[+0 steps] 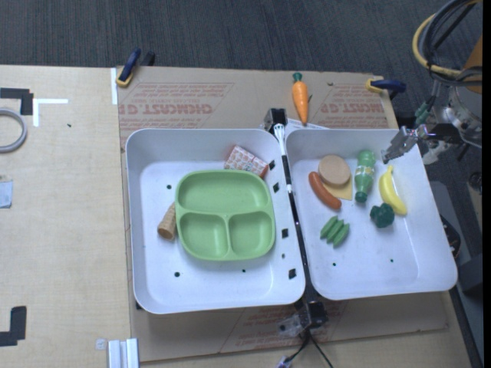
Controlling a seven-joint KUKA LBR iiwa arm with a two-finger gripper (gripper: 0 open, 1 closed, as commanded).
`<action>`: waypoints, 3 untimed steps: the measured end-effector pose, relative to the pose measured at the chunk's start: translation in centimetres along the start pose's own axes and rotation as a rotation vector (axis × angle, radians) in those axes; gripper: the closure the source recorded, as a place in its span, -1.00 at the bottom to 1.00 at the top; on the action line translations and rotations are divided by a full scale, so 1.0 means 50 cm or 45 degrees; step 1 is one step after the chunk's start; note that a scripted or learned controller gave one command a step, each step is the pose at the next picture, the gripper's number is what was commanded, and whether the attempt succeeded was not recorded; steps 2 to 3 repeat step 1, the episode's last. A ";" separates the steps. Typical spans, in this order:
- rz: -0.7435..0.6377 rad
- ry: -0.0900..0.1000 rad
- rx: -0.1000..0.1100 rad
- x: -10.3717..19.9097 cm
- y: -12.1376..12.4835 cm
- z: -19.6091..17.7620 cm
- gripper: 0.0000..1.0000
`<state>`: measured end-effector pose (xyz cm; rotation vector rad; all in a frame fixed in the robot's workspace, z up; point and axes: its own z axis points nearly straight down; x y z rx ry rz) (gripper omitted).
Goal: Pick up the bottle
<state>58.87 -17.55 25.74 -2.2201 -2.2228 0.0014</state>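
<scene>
green bottle (364, 175), lying, right bin (430, 274)

Green bottle (364, 175), yellow banana (393, 192), orange carrot (299, 98), light green plate (225, 215)

The robot arm (453, 121) comes in from the far right side. Its gripper (399, 149) points left and a bit down. It is too small to tell more.

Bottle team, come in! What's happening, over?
Gripper above right bin's top-right rim. Bottle lying free, untouched. Banana and hamburger crowd it.
</scene>
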 end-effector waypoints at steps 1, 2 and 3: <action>-0.003 -0.002 -0.001 0.000 0.001 -0.019 1.00; -0.003 -0.002 -0.001 0.000 0.001 -0.019 1.00; -0.003 -0.002 -0.001 0.000 0.001 -0.019 1.00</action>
